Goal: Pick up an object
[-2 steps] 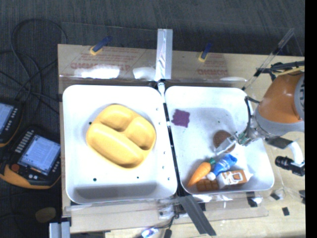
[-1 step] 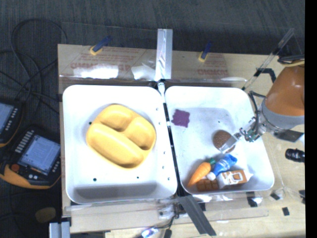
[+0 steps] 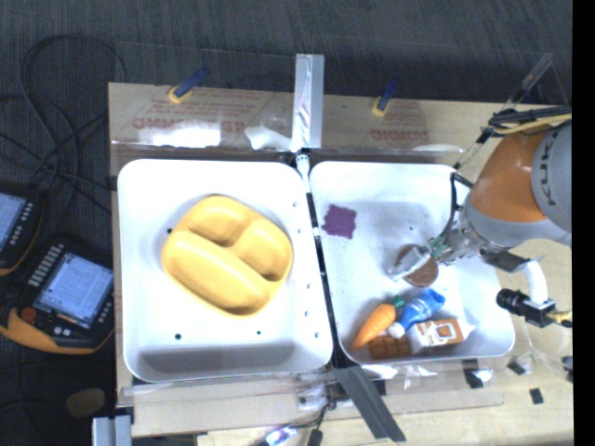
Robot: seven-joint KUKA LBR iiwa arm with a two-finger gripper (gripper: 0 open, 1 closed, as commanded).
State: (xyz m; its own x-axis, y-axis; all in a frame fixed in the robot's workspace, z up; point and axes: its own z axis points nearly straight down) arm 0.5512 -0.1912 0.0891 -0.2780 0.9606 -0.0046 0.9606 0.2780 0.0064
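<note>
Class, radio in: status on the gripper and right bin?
Gripper low in right bin, touching brown item; fingers unclear. Carrot, bottle, carton crowd just below.

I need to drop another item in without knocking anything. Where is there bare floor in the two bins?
Right bin: bare along the far wall, between the purple square and the gripper. Its near end is crowded: carrot, blue bottle, carton. Left bin: the yellow shape fills the middle; bare strip along the near wall.
</note>
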